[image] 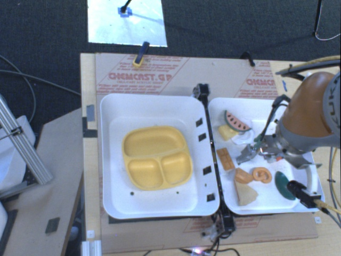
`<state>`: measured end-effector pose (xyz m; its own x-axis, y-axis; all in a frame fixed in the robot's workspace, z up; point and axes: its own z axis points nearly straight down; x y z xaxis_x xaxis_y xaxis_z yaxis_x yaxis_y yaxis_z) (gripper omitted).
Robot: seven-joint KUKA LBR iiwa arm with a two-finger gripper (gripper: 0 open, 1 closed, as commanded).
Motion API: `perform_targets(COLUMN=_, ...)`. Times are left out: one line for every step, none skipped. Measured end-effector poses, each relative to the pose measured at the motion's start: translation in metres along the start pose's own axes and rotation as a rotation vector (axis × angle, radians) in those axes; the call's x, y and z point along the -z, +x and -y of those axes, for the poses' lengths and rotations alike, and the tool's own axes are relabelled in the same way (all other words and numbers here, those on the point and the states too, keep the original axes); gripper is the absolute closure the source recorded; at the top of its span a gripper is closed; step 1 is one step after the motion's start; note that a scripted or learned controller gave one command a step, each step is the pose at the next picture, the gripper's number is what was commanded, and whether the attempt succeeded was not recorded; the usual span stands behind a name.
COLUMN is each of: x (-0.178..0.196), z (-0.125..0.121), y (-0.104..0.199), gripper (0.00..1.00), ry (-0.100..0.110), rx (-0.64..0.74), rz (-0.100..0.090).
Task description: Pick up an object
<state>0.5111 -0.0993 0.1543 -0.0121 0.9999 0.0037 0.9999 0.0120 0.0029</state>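
Here, taken line by line:

Left bin (pixel 109 143): holds a yellow divided tray (pixel 157 157) near its middle, with bare white floor on all sides of the tray up to the walls.

Right bin (pixel 224 108): crowded; a watermelon slice (pixel 237 121) sits near the far wall, a pale yellow piece (pixel 227 133) just below it, an orange-brown bar (pixel 225 159) along the left wall, an orange ring (pixel 261 175) and an orange wedge (pixel 243 176) touching side by side, a tan wedge (pixel 246 194) near the front wall, and a dark green piece (pixel 282 185) toward the right.

Open room: little bare floor in the right bin, mostly at the far left corner and a strip along the front.

Arm: enters from the right, orange band (pixel 311 103) high over the bin's right half, wrist angled down and leftward.

Gripper (pixel 249 154): low over the bin's middle, between the pale yellow piece and the orange ring; whether it is apart or together, I cannot tell.

Grasp: nothing visibly held.
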Motion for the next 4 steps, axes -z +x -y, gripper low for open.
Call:
perform_targets(x=-0.027, z=0.026, y=0.003, gripper=0.00, ry=0.005, rx=-0.011, rz=0.002)
perform_targets(x=-0.016, z=0.023, y=0.002, gripper=1.00, ry=-0.001, rx=-0.010, rz=0.004)
perform_targets(x=-0.016, z=0.023, y=0.002, gripper=0.00, ry=0.000, rx=-0.009, rz=0.003)
perform_targets(x=0.032, z=0.022, y=0.073, gripper=0.00, ry=-0.003, rx=0.000, rz=0.001)
